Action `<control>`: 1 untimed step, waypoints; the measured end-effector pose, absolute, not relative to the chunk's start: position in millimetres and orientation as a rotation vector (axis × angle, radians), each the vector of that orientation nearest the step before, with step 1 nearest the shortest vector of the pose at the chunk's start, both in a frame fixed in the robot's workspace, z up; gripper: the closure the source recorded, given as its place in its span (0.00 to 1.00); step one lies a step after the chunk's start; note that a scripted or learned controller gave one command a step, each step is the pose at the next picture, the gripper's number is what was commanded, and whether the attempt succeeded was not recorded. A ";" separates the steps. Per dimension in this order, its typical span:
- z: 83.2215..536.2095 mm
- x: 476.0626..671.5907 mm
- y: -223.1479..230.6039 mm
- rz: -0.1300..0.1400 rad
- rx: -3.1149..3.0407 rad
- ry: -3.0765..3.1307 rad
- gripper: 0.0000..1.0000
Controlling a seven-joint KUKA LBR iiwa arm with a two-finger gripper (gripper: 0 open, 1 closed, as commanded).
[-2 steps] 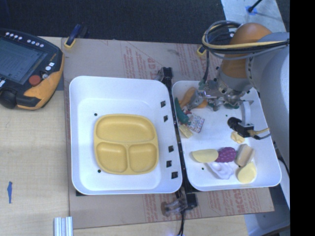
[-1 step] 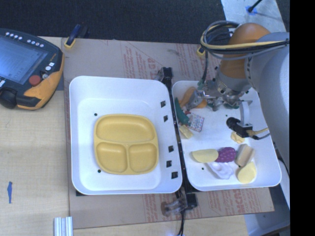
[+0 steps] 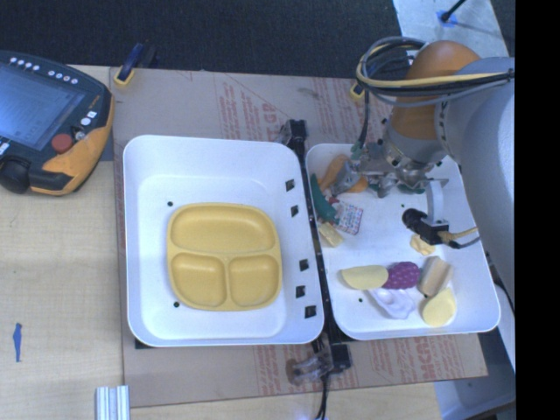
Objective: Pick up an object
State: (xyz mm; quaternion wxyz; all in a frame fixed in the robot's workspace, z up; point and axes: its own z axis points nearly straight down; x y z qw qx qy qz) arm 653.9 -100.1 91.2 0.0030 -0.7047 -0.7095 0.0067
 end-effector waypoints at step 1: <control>111.1 656.5 -111.2 0.003 -2.219 -2.224 0.00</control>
